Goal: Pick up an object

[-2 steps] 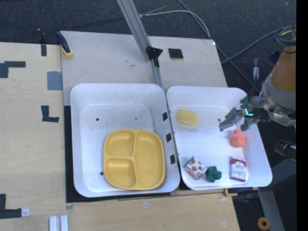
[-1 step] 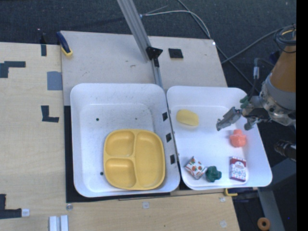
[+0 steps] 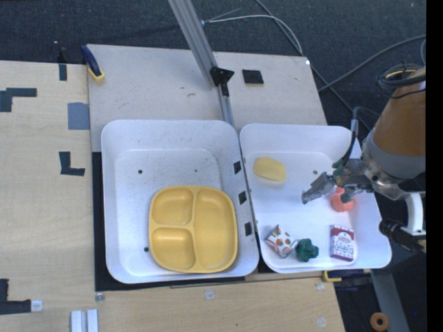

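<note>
Reaching in from the right, the grey arm with an orange band (image 3: pixel 405 126) is standing highest over the bench and is carrying the pincer (image 3: pixel 313 192) low over the right white bin (image 3: pixel 297 131). The pincer is pointing left and slightly downward. Whether it is standing wide or narrow cannot be told at this angle, and nothing is showing clamped in it.

A small orange-red rounded object (image 3: pixel 341 201) is lying just beside the pincer body, on its lower right side, partly covered by it; whether the two are touching cannot be told. Up and to the left of the pincer tip, a pale yellow oval soft item (image 3: pixel 269 169) is resting apart on the bin floor.

Along the near edge of the same bin, three things are lying in a row: a crumpled white packet with red print (image 3: pixel 279 241), a small dark green lump (image 3: pixel 306 250) touching or just beside it, and a small red-and-white box (image 3: pixel 342 243) near the right corner.

A yellow plastic tray with four compartments (image 3: pixel 194 228) is sitting in the left white bin (image 3: pixel 166 131), towards its near right side.

Behind the bins, a slanted grey metal pole (image 3: pixel 194 26) is crossing the beige board (image 3: pixel 152 81), and black cables (image 3: pixel 277 23) are trailing over the dark floor.
</note>
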Controlling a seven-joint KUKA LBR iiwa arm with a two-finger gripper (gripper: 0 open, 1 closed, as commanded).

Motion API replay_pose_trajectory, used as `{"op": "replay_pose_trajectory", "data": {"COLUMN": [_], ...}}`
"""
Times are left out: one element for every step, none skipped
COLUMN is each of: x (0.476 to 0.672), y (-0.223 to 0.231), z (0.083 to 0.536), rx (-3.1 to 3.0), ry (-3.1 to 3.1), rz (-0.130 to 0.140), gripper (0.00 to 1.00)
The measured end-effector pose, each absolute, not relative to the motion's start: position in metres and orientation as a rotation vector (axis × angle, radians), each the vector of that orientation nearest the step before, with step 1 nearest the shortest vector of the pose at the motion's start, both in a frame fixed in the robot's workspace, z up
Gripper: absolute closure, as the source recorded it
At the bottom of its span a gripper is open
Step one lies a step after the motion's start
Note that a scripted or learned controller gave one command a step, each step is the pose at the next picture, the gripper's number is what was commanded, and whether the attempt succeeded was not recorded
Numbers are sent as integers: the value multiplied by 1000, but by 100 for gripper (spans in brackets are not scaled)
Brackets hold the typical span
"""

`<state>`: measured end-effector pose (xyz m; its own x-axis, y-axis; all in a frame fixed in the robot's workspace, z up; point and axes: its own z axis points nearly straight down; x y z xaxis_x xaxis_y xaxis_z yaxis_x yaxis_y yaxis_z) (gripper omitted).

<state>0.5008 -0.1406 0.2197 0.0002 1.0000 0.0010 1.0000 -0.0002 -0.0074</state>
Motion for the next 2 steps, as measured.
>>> {"op": "replay_pose_trajectory", "data": {"x": [506,500], "y": [-138,-130], "z": [174,114], "rx": [-2217,-2217], "ry": [-2219,-2218], "rz": [6,5], "gripper": [0,0]}}
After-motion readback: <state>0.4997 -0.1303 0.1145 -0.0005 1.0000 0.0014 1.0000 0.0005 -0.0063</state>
